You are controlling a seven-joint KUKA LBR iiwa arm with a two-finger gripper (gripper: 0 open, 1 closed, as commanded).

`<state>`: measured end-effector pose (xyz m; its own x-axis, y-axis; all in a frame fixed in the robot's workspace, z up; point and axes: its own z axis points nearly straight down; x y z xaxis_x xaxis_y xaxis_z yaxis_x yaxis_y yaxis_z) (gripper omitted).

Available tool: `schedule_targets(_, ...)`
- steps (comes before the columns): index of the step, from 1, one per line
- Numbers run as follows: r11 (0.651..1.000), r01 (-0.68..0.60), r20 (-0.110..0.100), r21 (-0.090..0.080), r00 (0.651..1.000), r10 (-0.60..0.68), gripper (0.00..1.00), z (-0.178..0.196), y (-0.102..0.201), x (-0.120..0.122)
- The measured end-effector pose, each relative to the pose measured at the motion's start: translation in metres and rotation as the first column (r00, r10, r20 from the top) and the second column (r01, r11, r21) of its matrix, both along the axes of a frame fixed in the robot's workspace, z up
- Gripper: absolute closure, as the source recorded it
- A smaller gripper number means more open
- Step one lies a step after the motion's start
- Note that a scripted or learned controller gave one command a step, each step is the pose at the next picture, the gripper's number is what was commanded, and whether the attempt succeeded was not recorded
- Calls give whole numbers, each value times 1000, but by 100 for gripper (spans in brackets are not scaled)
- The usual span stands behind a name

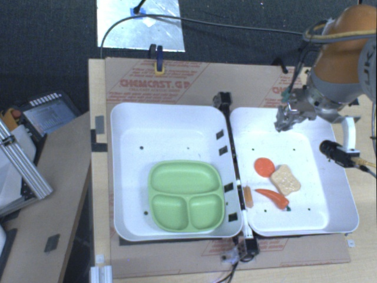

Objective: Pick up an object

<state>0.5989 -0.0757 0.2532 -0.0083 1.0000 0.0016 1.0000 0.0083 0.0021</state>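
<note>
While apart, pincer (285, 122), bread (285, 180).

Red print reads "CHEMCAST GP" on the brown board (154, 82) behind the left bin (126, 119), same red lettering repeats far right & along the front edge, too cut off to read, nothing else legible

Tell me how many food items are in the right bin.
4, all in its lower half: an orange disc, a bread slice beside it, a red pepper below them, and a small orange stick at the left wall.
</note>
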Motion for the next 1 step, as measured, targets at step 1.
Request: schedule_targets(1, 1000, -1, -1, 1, 1000, 1, 100, 0, 55, -10)
